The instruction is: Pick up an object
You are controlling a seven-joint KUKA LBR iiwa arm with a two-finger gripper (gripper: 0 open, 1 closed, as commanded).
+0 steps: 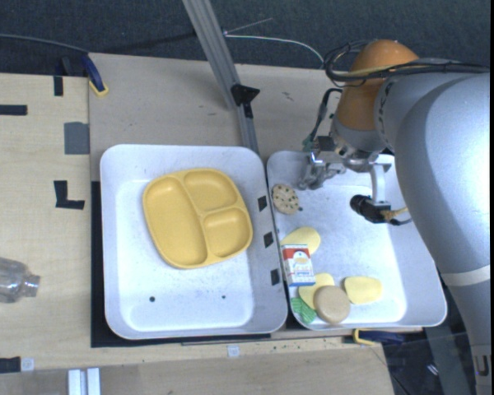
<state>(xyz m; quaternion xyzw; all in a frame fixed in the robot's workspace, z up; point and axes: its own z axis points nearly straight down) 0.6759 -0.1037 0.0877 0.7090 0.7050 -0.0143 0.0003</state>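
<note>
Hovering low with nothing seen between its narrowly parted fingers, the two-finger metal gripper (314,171) seems mid-approach to the round speckled cookie (286,197) lying just below-left of it, needing a short descent and closing.

Two shallow white bins (115,220); one yellow divided plastic plate (198,216); one speckled round cookie (285,197); three pale yellow lumps (363,289); one small red-and-white carton (298,263); one tan disc (332,304); one clear plastic bottle (6,278)

No legible text or labels
</note>
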